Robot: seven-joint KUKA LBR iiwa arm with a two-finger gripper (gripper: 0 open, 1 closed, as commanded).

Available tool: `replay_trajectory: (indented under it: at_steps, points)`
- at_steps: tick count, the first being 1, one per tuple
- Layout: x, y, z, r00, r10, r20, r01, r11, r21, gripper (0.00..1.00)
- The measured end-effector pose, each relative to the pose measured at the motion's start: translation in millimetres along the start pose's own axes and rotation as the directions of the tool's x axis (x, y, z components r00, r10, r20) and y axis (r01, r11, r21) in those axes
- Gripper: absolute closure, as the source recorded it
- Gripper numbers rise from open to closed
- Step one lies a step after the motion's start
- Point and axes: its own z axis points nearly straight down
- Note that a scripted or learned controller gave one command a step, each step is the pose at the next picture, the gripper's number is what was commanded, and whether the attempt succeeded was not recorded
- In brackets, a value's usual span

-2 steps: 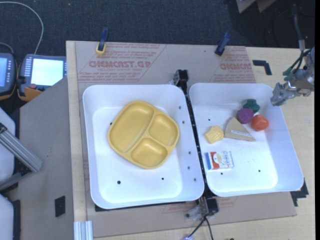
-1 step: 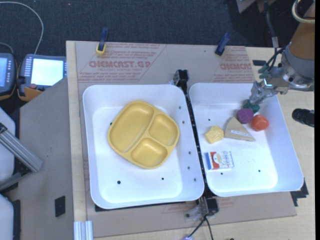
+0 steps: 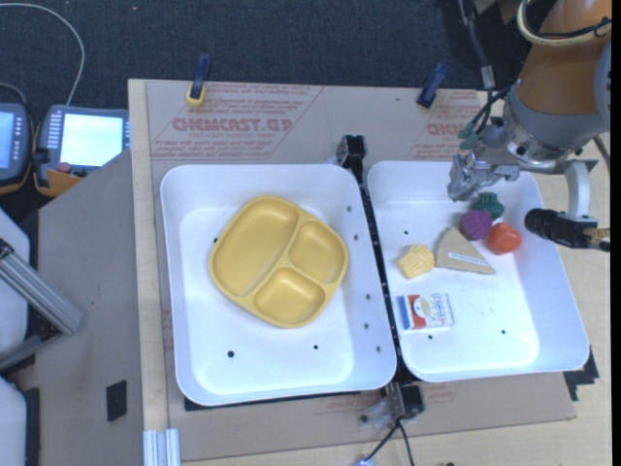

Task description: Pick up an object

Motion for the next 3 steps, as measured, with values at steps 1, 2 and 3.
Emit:
replay_trajectory:
  at_steps: [1,2,3]
  points:
    - [44,-2,8,1.0,0.002,0.001,-0.002,1.0,0.002,1.0]
    - [97,-4,2,1.0,0.001,0.001,-0.001,1.0,-0.002,1.0]
    - [153,-5,-2,1.0,0.001,0.001,-0.001,1.0,-0.003,1.0]
